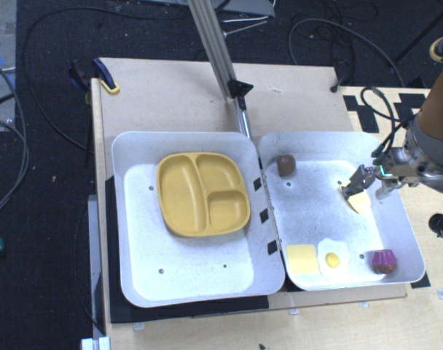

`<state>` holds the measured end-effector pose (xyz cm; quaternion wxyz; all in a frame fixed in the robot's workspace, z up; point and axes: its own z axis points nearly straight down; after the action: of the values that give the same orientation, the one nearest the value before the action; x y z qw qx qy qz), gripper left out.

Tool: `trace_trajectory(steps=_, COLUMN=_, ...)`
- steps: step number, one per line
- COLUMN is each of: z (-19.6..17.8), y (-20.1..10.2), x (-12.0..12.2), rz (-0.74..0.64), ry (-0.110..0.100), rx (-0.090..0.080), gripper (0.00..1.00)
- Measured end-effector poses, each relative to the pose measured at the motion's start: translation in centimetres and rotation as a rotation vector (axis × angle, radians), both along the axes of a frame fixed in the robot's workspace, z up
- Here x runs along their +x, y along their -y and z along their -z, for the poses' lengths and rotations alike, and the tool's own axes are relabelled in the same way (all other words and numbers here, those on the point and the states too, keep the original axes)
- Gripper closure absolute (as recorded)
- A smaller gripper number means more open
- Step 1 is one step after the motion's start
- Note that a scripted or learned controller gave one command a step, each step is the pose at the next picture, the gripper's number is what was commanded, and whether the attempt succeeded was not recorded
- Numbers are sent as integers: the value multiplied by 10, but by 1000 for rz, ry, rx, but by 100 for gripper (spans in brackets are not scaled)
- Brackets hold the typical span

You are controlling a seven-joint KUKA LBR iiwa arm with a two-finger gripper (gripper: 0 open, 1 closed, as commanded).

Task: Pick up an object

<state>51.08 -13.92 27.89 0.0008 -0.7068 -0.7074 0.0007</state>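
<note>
In the right bin point(396, 217) a pale yellow wedge point(359, 203) lies near the right wall. My gripper point(370, 187) hangs just above it, reaching in from the right, its two fingers apart and nothing between them. The dark left finger point(355, 183) is right over the wedge's upper edge. Also in this bin are a brown lump point(285, 165) at the back left, a yellow square block point(302, 259), a toy fried egg point(332, 257) and a purple piece point(383, 261) along the front.
The left bin point(134, 268) holds a yellow divided plate point(203, 193). A metal pole point(216, 42) slants down to the ridge between the bins. Cables lie on the bench at the right behind the arm.
</note>
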Motion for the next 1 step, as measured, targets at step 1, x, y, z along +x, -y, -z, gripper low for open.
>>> trace_trajectory(steps=1, z=-1, y=0, x=0, rz=0, ry=1, rx=0, gripper=0)
